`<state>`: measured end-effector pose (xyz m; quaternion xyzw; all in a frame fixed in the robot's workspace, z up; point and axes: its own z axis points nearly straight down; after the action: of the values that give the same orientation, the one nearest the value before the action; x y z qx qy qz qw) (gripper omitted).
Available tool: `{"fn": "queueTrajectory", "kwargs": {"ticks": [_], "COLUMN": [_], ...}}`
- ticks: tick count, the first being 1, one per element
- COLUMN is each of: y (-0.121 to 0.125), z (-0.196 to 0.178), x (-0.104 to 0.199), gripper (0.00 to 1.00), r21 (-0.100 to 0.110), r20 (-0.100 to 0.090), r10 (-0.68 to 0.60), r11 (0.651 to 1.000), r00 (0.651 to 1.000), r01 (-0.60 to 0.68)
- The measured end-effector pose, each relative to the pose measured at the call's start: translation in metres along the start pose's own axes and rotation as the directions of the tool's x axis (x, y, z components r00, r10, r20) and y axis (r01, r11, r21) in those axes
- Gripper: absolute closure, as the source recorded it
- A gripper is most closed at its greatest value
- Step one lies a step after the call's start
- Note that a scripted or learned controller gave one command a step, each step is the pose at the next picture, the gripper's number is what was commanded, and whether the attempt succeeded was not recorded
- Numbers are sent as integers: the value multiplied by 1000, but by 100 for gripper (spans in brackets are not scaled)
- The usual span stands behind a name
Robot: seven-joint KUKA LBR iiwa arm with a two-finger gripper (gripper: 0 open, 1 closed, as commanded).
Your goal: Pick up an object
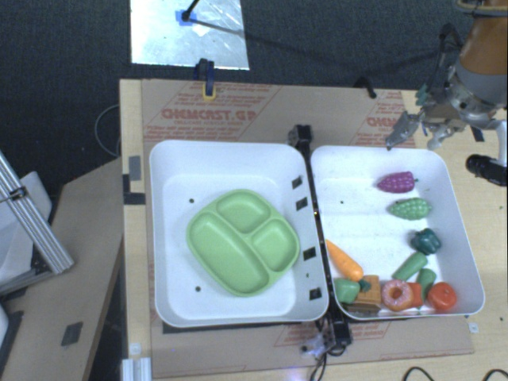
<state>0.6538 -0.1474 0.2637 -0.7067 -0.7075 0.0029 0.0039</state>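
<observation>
My gripper (pixel 414 139) hangs above the far edge of the right bin (pixel 349 177), its two fingers spread apart with nothing between them, so it is open. In that bin lie toy foods: a purple grape bunch (pixel 396 182) just below the gripper, a green grape bunch (pixel 409 208), a dark green pepper (pixel 426 240), a green pod (pixel 409 266), a red tomato (pixel 442 295), a pink donut (pixel 394 294) and an orange carrot (pixel 344 260). All of them rest on the bin floor, apart from the gripper.
The left bin (pixel 171 213) holds a green divided plate (pixel 242 242). A black hinge strip (pixel 309 213) runs between the bins. A shiny sheet (pixel 186 22) lies on the dark floor beyond the bench. The arm's orange band (pixel 484 46) is at top right.
</observation>
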Motion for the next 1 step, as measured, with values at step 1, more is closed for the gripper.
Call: {"fn": "queueTrajectory", "kwargs": {"ticks": [1], "y": [2], "z": [-8], "x": [0], "gripper": [0], "r21": [-12], "r20": [2], "r10": [-2], "r11": [1000], "r00": [1000], "r01": [2]}}
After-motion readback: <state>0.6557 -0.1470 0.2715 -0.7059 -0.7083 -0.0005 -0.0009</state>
